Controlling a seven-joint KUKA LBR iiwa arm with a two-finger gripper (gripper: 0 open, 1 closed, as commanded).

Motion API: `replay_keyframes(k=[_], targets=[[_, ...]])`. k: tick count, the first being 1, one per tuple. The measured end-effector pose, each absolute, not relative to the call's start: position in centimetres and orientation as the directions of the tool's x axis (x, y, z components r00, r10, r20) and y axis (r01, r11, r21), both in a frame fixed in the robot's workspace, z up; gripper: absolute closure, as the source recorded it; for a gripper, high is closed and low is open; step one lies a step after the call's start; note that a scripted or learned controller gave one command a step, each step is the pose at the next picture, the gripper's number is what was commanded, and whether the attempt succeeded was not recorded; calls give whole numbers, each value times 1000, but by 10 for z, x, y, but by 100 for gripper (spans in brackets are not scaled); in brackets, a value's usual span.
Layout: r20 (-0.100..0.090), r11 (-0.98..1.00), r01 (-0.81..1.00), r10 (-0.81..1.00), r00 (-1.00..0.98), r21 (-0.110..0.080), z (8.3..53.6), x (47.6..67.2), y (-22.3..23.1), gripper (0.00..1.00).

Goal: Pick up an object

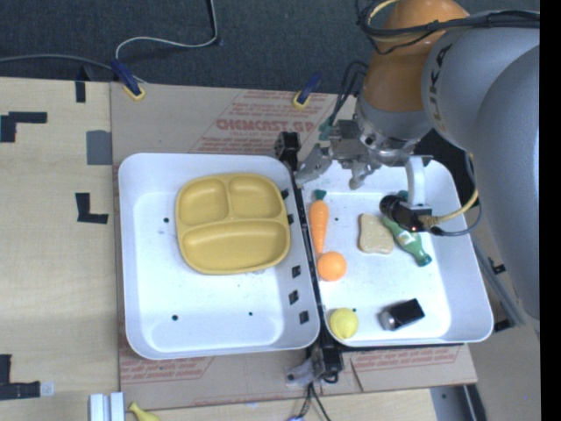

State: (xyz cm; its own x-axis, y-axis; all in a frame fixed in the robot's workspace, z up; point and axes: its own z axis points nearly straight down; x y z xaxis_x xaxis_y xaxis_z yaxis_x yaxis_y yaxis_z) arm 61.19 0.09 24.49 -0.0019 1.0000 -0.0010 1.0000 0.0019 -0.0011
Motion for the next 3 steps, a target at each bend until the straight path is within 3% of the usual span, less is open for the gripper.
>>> replay_keyframes(k=[1, 2, 3], targets=[[0, 0, 1000, 1000, 0, -3, 183, 565, -35, 0], [-1, -1, 1000, 1000, 1, 0, 86, 552, -95, 0], [-3, -1, 1000, 1000, 1, 2, 95, 552, -96, 100]])
